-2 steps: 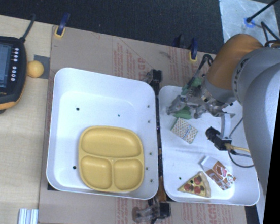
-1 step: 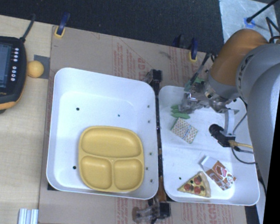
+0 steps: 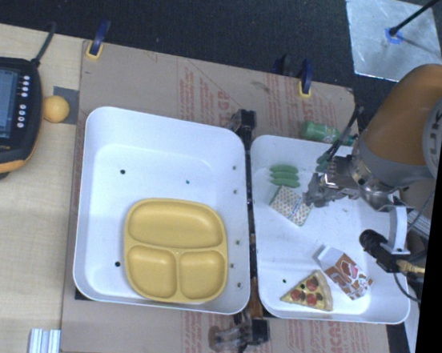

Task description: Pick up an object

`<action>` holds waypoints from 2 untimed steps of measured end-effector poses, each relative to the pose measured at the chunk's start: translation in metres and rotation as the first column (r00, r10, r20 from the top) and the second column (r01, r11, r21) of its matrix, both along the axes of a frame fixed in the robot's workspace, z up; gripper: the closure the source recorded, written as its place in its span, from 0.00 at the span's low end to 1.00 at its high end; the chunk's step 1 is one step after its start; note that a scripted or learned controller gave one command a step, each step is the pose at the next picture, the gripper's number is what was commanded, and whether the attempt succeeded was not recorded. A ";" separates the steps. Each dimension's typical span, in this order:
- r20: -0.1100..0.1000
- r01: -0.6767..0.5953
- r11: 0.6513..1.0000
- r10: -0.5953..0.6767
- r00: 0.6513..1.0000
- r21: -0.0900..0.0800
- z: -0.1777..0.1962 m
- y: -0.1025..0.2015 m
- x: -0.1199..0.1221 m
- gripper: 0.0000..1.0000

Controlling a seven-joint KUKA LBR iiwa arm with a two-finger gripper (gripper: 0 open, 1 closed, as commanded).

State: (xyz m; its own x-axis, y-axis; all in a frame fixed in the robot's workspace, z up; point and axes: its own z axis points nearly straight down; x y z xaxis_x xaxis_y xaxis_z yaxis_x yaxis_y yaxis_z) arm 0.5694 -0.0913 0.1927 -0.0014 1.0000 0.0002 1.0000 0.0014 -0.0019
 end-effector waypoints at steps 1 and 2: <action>-0.003 -0.001 1.000 0.001 1.000 0.001 0.009 0.000 0.000 1.00; -0.004 -0.003 1.000 0.003 1.000 0.001 0.020 -0.001 0.000 1.00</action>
State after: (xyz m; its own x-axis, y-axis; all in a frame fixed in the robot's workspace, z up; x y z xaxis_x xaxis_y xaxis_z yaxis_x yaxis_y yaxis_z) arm 0.5691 -0.0923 0.2123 -0.0041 1.0000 0.0008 1.0000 0.0041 -0.0063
